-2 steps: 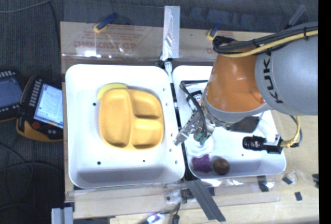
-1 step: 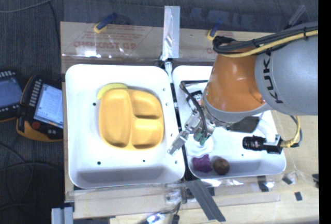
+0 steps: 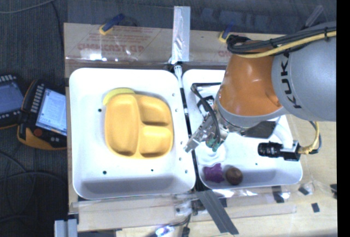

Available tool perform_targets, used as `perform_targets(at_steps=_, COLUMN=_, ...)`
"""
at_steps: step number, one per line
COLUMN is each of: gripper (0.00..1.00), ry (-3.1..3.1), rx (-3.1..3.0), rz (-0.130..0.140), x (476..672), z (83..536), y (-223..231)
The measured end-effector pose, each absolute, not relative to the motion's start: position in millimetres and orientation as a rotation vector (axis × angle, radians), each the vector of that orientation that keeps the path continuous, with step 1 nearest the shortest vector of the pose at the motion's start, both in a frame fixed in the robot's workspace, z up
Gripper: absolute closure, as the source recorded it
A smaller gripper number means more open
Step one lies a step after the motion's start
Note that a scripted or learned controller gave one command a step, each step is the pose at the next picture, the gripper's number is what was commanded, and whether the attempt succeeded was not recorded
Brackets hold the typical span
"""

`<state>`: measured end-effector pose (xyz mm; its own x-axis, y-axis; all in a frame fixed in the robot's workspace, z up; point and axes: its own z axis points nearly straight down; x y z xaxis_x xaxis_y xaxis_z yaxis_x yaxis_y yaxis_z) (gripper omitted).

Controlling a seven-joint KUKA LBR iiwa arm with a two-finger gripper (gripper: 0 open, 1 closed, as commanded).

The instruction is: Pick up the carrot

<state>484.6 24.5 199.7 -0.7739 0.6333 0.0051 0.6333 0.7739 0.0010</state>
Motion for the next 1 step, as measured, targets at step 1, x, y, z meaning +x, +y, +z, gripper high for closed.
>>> perform_targets(at_steps=1, gripper=0.0, ry=-2.954, rx=-1.054, rz=-0.004, x=484.6, z=199.7, y=24.6)
